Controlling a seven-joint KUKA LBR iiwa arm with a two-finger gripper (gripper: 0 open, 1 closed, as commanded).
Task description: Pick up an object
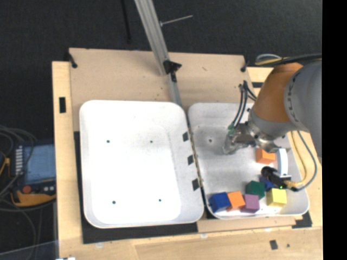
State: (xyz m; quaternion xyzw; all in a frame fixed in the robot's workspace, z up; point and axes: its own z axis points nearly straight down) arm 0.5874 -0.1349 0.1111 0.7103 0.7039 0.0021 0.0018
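Camera view: my fingers hung low over the bare upper-middle floor of the right bin, pointing toward the left bin. Whether they were spread or closed, I could not tell; the tips were a small dark blur, and nothing showed between them.

Objects sat toward the near-right of my bin. An orange block lay just beside my wrist, partly under it. Along the near rim ran a row: blue block, second orange block, purple block, with a green block and yellow block close by (a dark object near the green one was too murky to name).

Judgement for the step: the nearest orange block looked the likeliest target. I'd line up squarely over it, straddle two flat faces, and descend straight, clear of the neighbours.

Orientation: it read as roughly cubic, no clear long axis, its edges turned slightly against the bin walls.
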